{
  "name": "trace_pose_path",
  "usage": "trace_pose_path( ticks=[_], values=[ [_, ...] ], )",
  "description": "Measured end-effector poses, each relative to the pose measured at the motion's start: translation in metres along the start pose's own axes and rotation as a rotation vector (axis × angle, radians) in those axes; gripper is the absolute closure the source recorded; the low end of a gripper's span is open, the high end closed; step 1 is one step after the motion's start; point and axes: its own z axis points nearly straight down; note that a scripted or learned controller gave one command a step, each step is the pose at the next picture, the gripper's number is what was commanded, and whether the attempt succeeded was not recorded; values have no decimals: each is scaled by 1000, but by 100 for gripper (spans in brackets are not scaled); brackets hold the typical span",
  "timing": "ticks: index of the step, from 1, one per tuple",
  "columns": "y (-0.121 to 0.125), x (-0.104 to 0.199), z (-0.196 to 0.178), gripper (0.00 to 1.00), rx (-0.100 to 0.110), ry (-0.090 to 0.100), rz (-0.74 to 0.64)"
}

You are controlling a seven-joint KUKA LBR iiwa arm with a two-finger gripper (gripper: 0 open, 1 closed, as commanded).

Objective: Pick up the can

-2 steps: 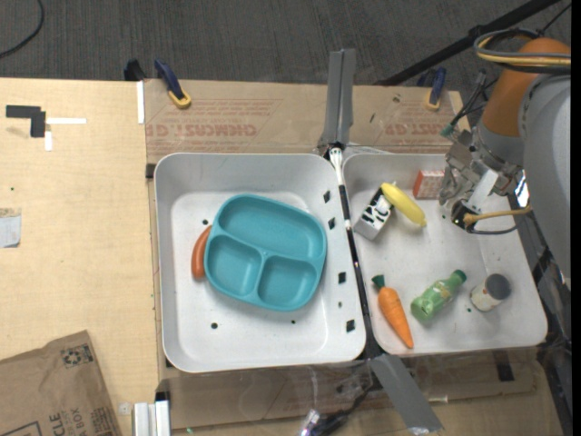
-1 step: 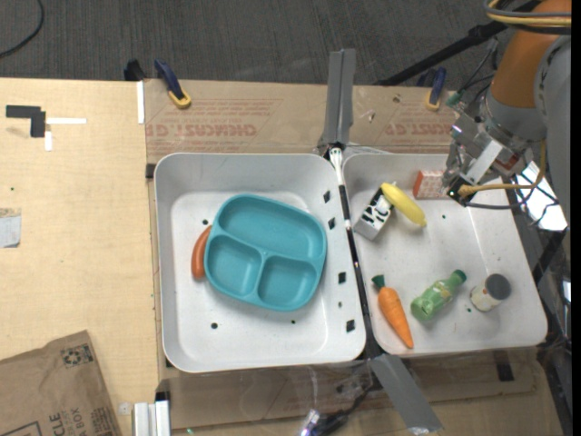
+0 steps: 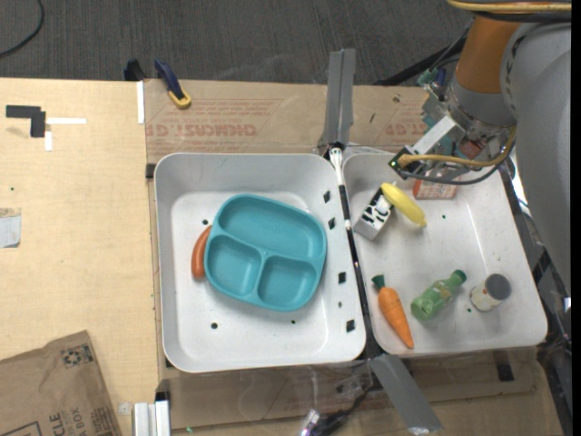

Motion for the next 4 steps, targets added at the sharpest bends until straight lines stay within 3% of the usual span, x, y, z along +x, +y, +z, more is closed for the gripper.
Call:
trace_pose_path(
  ticks=[1, 2, 3, 4],
  values=[
    [41, -40, 14, 100, 1, -1, -247],
    [42, -41, 7, 100, 3, -4, -246],
    [42, -41, 7, 0, 3, -4, -246],
    [76, -66, 126, 0, 2, 0, -279]
  ],
)
